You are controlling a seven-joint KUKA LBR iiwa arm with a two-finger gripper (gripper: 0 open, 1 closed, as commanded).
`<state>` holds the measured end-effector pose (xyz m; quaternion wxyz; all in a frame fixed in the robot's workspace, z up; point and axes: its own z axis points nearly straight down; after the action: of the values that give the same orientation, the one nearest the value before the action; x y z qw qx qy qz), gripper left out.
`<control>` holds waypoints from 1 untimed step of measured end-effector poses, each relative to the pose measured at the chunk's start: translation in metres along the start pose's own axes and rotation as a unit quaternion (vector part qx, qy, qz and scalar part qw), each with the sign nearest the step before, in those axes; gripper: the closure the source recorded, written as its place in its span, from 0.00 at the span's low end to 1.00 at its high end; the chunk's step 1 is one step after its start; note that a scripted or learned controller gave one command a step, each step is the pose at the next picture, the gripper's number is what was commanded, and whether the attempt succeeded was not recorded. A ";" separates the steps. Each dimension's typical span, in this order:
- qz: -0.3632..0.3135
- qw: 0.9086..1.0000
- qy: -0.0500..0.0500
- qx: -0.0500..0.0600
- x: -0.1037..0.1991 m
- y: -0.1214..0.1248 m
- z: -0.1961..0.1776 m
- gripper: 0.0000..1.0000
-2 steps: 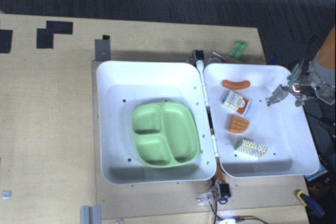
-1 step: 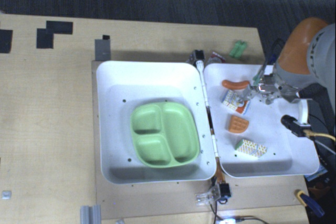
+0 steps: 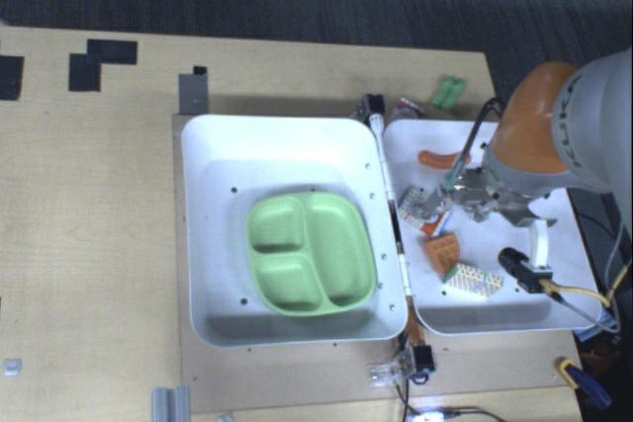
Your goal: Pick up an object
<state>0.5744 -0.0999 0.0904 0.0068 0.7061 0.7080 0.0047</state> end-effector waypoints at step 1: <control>-0.001 1.000 0.002 -0.004 0.002 0.003 -0.013 1.00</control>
<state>0.5777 -0.0978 0.1034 0.0086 0.7056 0.7085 0.0087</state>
